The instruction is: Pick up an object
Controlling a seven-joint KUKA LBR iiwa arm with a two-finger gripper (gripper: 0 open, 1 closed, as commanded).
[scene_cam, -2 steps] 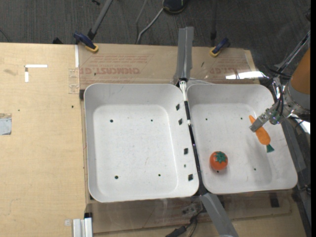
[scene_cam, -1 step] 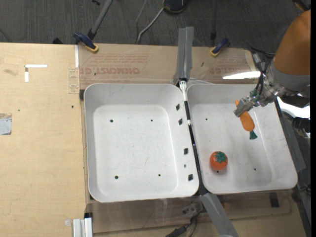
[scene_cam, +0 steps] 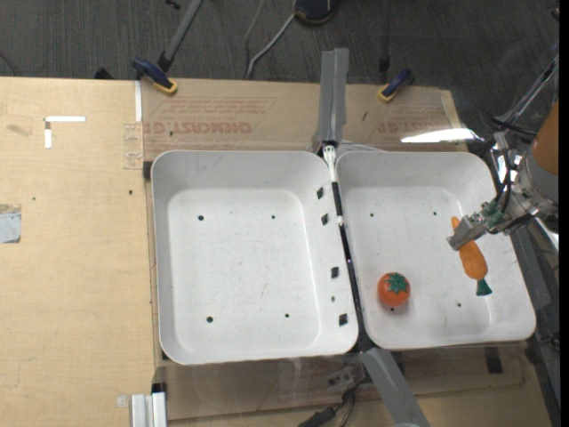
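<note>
2 shallow white plastic bins sit side by side on the bench. In the right bin [scene_cam: 427, 194] lie a round red toy tomato with a green top [scene_cam: 394, 289] and an orange toy carrot with a green stem [scene_cam: 474, 261]. The grey two-finger gripper [scene_cam: 465, 230] hangs at the carrot's upper end, seemingly touching it; how its claw stands cannot be told. The left bin [scene_cam: 240, 247] lies well apart.
</note>
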